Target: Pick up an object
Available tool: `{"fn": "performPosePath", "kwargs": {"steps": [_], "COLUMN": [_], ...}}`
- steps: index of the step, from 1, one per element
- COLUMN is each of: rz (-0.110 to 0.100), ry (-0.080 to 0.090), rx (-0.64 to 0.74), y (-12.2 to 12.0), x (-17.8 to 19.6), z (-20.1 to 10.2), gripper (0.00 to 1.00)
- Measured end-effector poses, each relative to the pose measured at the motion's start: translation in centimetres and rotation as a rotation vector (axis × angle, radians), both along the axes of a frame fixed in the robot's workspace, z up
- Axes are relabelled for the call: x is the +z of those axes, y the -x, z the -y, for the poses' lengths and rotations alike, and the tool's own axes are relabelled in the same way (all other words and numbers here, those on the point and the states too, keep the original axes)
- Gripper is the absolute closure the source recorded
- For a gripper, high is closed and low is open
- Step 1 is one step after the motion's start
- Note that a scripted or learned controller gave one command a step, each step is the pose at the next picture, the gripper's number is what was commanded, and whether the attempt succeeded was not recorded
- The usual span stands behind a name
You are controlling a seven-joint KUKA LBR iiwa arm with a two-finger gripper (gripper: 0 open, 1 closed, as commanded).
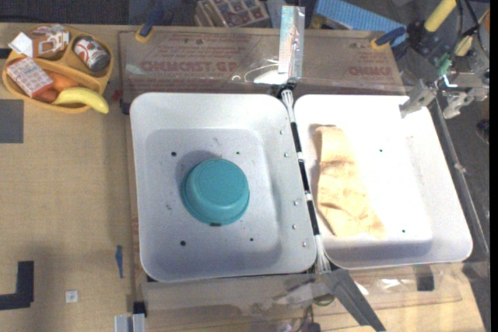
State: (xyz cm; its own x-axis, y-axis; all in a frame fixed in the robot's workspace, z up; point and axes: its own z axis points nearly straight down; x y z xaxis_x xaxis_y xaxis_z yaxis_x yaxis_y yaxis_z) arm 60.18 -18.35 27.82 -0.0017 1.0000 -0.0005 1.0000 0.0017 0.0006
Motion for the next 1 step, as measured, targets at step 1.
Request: {"fn": "performPosePath", "kwargs": {"steps": [1], "rz": [-0.003], "ry": [-0.001], "rx": [-0.149], "y": [-3.58], "x": [-7.25], "z": [-8.61], "gripper": [0.00]}}
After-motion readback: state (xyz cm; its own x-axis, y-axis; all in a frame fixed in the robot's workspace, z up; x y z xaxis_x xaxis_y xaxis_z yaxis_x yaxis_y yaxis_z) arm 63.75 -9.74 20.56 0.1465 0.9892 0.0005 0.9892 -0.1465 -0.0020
